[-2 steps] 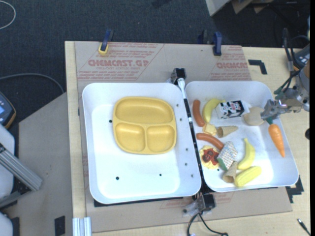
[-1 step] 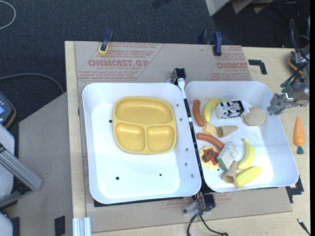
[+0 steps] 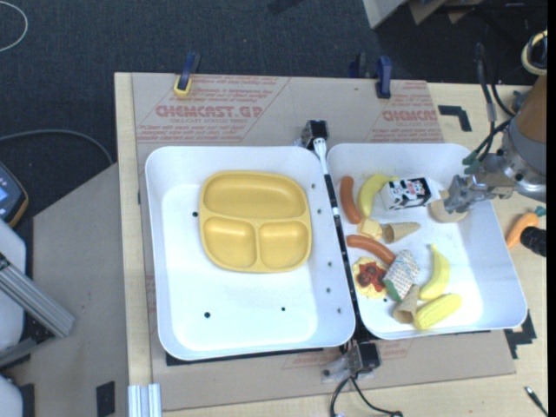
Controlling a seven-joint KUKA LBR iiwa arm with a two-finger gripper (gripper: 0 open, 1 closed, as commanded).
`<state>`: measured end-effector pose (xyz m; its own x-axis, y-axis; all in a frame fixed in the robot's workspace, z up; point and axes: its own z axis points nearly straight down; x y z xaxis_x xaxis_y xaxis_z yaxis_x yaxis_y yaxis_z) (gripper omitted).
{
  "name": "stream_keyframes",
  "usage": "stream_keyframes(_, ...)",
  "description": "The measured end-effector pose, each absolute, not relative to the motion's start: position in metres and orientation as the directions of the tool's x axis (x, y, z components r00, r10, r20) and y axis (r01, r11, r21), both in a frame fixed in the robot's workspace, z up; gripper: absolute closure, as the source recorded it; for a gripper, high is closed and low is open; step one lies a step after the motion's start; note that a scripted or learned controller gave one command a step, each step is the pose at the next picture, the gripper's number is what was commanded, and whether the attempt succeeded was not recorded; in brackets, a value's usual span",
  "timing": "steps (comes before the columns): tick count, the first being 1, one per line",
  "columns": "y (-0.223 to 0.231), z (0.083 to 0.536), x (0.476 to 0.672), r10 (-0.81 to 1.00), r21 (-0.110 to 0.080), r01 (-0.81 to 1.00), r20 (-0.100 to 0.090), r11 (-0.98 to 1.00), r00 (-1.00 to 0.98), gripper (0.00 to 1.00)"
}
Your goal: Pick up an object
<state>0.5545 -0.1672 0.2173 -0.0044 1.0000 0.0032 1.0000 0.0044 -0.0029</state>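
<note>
The right bin point(image 3: 499, 259) holds several toy foods. Along its left side lie two red sausages point(image 3: 348, 200) point(image 3: 372, 248), a yellow-green fruit point(image 3: 372, 194), a black-and-white carton point(image 3: 408, 192) and a small cone point(image 3: 400, 230). Toward the front are a red-topped pizza slice point(image 3: 372, 276), a grey waffle piece point(image 3: 401, 274), a banana point(image 3: 439, 272) and a yellow corn cob point(image 3: 437, 311). My gripper point(image 3: 459, 196) hangs low over the bin's right rear part, just right of the carton. A tan piece point(image 3: 445, 215) lies at its tip.
The left bin point(image 3: 174, 259) contains a yellow three-compartment tray point(image 3: 256, 220). A black divider strip point(image 3: 334, 233) runs between the bins. An orange object point(image 3: 526, 230) sits past the right bin's rim. Cables hang at the right beside the arm.
</note>
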Motion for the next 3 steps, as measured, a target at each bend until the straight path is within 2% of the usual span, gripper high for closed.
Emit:
stream_keyframes(2, -0.064, 0.234, 0.527, 1.000, -0.003, 1.000, 0.003, 0.006, -0.006, 1.00)
stream_keyframes(3, -0.012, 0.229, 0.523, 1.000, -0.003, 1.000, 0.002, 0.005, -0.005, 1.00)
